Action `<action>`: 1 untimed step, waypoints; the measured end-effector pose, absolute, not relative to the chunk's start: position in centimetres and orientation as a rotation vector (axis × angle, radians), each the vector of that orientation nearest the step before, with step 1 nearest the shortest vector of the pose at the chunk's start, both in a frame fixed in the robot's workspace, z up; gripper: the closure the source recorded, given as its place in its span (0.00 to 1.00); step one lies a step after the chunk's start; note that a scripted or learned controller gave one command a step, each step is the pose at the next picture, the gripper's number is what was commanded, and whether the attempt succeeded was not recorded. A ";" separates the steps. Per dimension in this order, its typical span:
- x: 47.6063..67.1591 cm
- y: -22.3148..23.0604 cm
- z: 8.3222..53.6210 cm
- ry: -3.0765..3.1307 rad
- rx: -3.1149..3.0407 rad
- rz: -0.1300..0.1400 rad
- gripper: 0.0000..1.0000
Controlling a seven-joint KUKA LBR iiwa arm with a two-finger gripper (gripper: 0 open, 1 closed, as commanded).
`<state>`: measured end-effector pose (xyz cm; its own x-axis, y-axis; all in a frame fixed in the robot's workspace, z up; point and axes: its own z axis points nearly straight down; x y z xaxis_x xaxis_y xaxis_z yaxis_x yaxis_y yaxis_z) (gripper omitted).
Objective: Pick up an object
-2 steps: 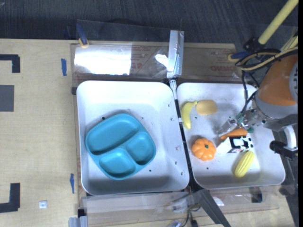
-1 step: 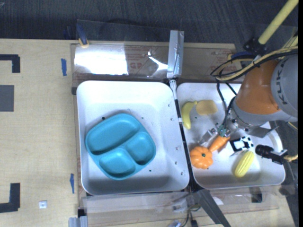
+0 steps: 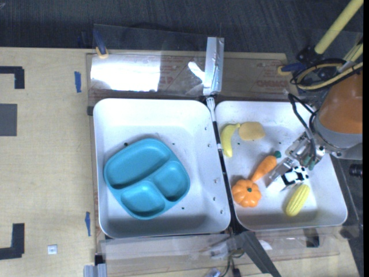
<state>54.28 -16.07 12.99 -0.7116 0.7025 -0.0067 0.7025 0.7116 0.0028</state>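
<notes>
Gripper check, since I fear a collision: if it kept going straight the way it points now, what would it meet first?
Probably the carrot: the gripper points toward the view's lower left and already sits at the carrot's lower end. The pumpkin lies just beyond. Depth is unclear from above.

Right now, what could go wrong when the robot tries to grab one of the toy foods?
The gripper sits low among crowded toys. The carrot leans against the pumpkin, so pinching one might shove the other. The corn lies close beside the gripper and could get bumped or rolled toward the right bin's wall. It might close on nothing.
</notes>
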 end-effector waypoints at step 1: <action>54.4 -17.0 8.7 2.909 1.171 0.002 0.00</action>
<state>54.43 -16.99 8.72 -0.7210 0.6930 -0.0045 0.6930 0.7210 0.0035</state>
